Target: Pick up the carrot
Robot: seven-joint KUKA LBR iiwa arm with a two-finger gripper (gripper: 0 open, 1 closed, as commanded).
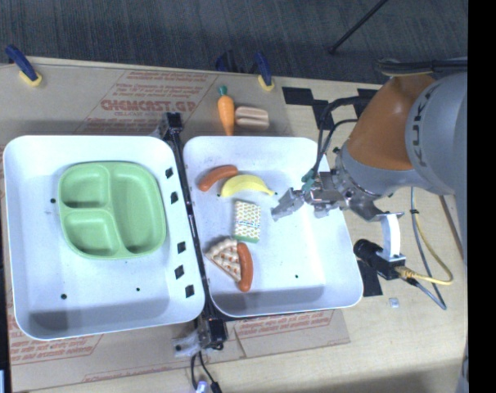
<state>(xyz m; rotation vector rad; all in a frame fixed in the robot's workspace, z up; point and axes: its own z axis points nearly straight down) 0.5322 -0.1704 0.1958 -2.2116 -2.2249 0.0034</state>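
Carrot (225, 111) lies outside both bins, on the cardboard at 12 o'clock of the right bin (334, 281), just past its far rim, green top pointing away, orange body toward the bin. A hot dog bun piece (251, 118) sits just beside it at 3 o'clock, close, maybe touching, can't tell

Gripper (287, 205) is over the right bin, in its 3 o'clock part, well apart from the carrot, which is toward 11 o'clock from it. Fingers look shut or nearly so with nothing between them, tip pointing to 9 o'clock. Arm (412, 133) comes in from 3 o'clock, orange band above the wrist

Inside the right bin: sausage (218, 176) near 11 o'clock, banana (245, 187) touching it at its 4 o'clock side, a checkered wafer block (247, 220) just below the banana, pizza slice (225, 258) at 7 o'clock with a second sausage (245, 267) against its 3 o'clock edge. Gripper tip is just at 3 o'clock of the banana and wafer, not touching

Left bin (27, 244) holds a green divided plate (113, 209), roughly centered
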